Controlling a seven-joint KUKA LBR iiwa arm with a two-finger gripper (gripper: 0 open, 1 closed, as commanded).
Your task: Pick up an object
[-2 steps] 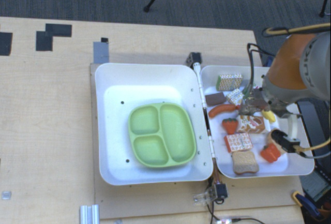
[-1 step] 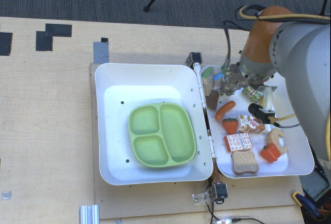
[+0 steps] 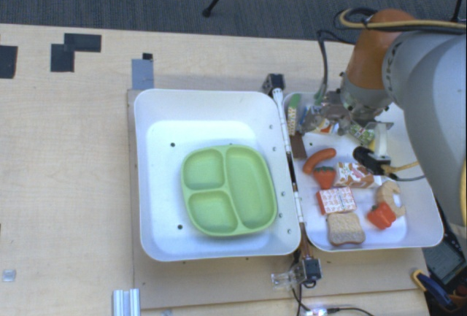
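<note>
Finding: the gripper (image 3: 334, 117) hangs low over the far end of the right-hand shallow white bin (image 3: 432, 236). It is close above a cluster of small mixed green and dark pieces (image 3: 363, 133) crowded against the far wall. How wide it stands cannot be told from this angle, and nothing is seen held in it.

Candidate objects all lie in this bin. A red-orange toy sausage (image 3: 319, 159) lies just near of the gripper, with a red pepper-shaped toy (image 3: 325, 176) touching or almost touching its near side. Further toward the near wall are a red-and-white patterned flat packet (image 3: 336, 200), a brown toy bread slice (image 3: 345, 228) and an orange-red block (image 3: 381, 216). The left-hand white bin (image 3: 157, 112) holds a pale green three-compartment plastic plate (image 3: 228, 190).

Assessment: the step in hand appears to be the descent onto a target. The far cluster is tight, so a closure there risks catching two pieces or none. The sausage is the sounder choice: approach from straight above, span its short axis at mid-length, and keep clear of the pepper. Confirm a firm closure before lifting, then lift vertically.
</note>
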